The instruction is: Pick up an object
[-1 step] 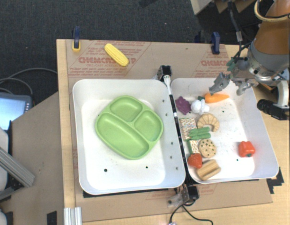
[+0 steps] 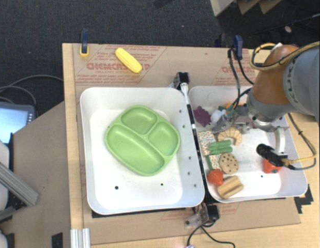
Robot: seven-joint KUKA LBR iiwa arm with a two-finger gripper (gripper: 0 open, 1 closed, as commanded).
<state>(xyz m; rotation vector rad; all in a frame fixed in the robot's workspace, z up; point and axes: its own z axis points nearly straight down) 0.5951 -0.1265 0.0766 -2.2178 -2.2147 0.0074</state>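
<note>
Gripper [image 2: 225, 119], perhaps touching, sits just above the waffle [image 2: 231, 135].

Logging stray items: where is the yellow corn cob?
The yellow corn cob lies on the cardboard bench top, outside both bins, just beyond the left bin's far edge.

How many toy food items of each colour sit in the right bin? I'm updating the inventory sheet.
Purple: 1 (grapes)
Green: 1 (bean pod)
Red: 1 (tomato)
Tan or brown: 3 (chip cookie, bread roll, ridged biscuit)
Total: 6, with anything under the arm uncounted.
</note>
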